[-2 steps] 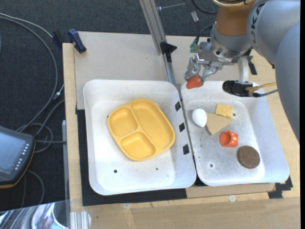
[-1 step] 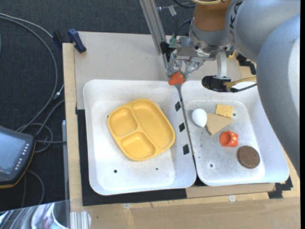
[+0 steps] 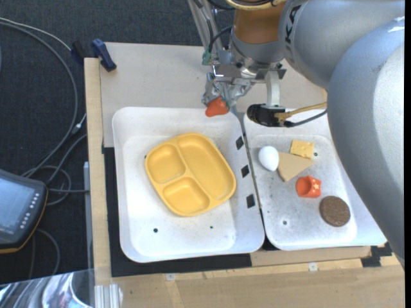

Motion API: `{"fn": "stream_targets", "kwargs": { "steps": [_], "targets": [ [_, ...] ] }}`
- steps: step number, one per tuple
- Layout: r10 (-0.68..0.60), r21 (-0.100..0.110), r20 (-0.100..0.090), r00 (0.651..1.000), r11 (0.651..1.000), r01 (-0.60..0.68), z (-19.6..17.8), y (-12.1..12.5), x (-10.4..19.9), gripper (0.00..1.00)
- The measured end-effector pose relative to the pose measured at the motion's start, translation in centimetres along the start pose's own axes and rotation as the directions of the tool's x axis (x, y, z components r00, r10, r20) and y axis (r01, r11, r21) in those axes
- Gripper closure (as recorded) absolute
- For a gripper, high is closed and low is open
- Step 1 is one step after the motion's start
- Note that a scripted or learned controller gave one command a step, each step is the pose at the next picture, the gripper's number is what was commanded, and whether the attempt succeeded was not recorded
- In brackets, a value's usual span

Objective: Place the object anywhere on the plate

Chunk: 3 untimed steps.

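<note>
Jaws of the gripper (image 3: 221, 100) close on a small red-orange piece (image 3: 217, 108), held at their tips above the far rim of the left bin (image 3: 128, 172). Below and to the left of them lies the yellow plate (image 3: 189, 173) with three sections. To their right, the other bin (image 3: 282, 226) holds an egg (image 3: 268, 158), cheese wedge (image 3: 294, 167) and brown cookie (image 3: 334, 211).

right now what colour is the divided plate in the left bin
Yellow; the plate shows clearly in the camera view.
</note>
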<state>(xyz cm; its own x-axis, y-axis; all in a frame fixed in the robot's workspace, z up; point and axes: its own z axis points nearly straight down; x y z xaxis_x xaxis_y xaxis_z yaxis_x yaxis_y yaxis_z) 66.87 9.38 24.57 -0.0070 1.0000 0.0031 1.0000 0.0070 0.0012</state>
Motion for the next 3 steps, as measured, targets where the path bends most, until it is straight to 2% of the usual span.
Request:
{"fn": "stream_targets", "kwargs": {
  "steps": [1,2,3],
  "targets": [
    [0.0,-0.001,0.0,1.0,1.0,0.0,0.1,0.6,5.7,1.0],
    [0.004,0.004,0.003,1.0,1.0,-0.004,0.5,-0.2,7.9,1.0],
    [0.007,0.003,0.004,1.0,1.0,-0.007,0.3,-0.3,7.9,1.0]
  ]
}}
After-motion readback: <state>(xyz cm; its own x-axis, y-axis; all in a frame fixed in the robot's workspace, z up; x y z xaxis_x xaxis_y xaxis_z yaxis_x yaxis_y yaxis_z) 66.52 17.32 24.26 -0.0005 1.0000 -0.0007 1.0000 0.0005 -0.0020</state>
